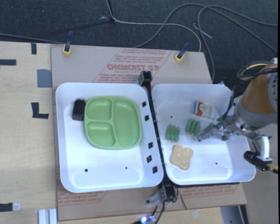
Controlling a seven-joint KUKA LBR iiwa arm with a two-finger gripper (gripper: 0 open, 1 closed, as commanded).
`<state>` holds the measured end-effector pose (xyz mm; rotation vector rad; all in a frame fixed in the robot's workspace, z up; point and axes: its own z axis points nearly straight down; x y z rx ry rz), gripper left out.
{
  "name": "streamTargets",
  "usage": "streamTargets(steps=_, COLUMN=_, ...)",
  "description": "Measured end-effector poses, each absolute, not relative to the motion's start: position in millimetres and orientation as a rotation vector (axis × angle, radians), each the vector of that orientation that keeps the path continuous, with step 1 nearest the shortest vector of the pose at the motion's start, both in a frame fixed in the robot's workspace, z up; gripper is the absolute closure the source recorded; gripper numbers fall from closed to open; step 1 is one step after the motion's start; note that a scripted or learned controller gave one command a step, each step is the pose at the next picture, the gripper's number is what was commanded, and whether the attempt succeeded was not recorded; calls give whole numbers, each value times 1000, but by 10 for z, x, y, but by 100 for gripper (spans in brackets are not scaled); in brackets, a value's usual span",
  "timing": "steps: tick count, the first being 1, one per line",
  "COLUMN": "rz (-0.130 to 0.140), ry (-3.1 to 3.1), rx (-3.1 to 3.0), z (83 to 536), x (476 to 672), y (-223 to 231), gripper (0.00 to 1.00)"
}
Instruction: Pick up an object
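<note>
In the right bin [224, 171] lie two small green ridged pieces, one [172, 133] left of the other [192, 126]. A tan toast-shaped piece [181, 157] lies nearer the front, and a small white carton with red and blue print [204, 109] sits toward the back. My gripper [206, 134] reaches in from the right, low over the bin floor just right of the second green piece. I see nothing between its fingers.
The left bin [74, 171] holds a green divided plate [113, 122] and a small black block [78, 109] at its left. A black divider [151, 125] joins the bins. Cables run across the dark floor behind the bench.
</note>
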<state>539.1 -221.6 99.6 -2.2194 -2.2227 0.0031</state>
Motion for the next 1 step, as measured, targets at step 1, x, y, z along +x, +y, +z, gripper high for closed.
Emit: streamTargets(steps=1, rz=3, ry=-2225, rx=-2220, z=854, x=5397, y=-2214, gripper=0)
